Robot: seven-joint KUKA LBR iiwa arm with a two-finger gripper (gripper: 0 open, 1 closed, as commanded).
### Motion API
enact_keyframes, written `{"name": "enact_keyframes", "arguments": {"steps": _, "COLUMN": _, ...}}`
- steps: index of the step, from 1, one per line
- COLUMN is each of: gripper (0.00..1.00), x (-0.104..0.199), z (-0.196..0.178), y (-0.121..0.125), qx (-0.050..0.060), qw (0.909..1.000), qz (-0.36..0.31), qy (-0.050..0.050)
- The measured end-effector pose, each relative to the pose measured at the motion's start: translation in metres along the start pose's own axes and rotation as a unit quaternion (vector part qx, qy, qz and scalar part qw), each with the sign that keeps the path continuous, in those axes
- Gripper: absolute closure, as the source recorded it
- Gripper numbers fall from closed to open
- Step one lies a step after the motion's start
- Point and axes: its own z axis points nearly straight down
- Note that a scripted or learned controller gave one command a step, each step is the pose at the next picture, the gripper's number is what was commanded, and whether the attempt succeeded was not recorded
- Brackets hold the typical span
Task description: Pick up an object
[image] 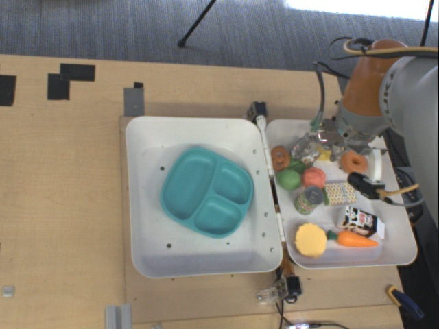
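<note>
Overhead, the grey arm (405, 81) leans in from the right, orange band up, wrist bent down over the right bin (405, 252). Its tool (317, 144) hangs low among toy foods, grip unreadable, just beside the doughnut (354, 162).

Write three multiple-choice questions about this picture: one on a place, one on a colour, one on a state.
1. Where does the carrot lie?
A. left bin
B. right bin
C. on the bench

2. What colour is the divided plate?
A. teal
B. red
C. black

3. How does the divided plate lie?
A. open side up
B. upside down
C. standing on edge

Answers:
1 B, it lies near the front edge of the right bin.
2 A, it is teal against the white left bin.
3 A, its three compartments face up.
</note>
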Motion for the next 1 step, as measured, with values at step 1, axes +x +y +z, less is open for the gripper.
{"name": "enact_keyframes", "arguments": {"steps": 1, "gripper": 0.00, "x": 0.0000, "z": 0.0097, "y": 0.0214, "qx": -0.009, "qw": 1.0000, "qz": 0.000, "qy": -0.002}}
